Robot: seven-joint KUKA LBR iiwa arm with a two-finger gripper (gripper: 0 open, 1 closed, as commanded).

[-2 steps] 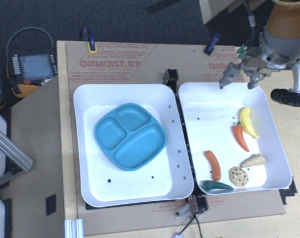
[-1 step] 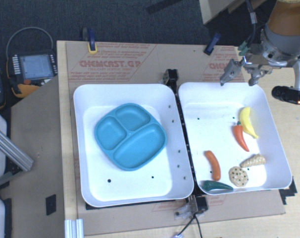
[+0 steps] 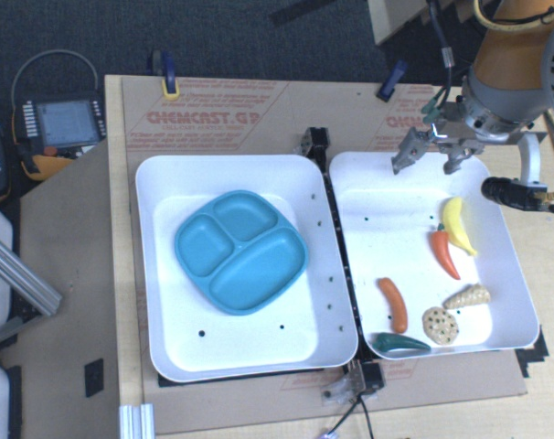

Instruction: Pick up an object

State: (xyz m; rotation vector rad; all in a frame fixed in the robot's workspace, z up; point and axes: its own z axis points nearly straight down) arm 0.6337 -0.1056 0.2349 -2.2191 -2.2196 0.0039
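On your left sits the left bin (image 3: 158, 245), and in its middle lies a blue divided plate (image 3: 241, 251), flat, with three compartments. Just to its right, touching along the middle seam, you have the right bin (image 3: 368, 199). Near its front edge lies a dark green pod-shaped piece (image 3: 400, 343), and just behind that an orange sausage (image 3: 394, 304). To the right of these you see a round cookie (image 3: 440, 325) with a tan bread-like piece (image 3: 467, 296) beside it. Farther back lie a red pepper (image 3: 444, 251) and a yellow banana (image 3: 456, 225), side by side and touching. Over the bin's far right corner hangs the gripper (image 3: 432, 156), its two fingers spread apart with nothing between them, well clear of every item below.
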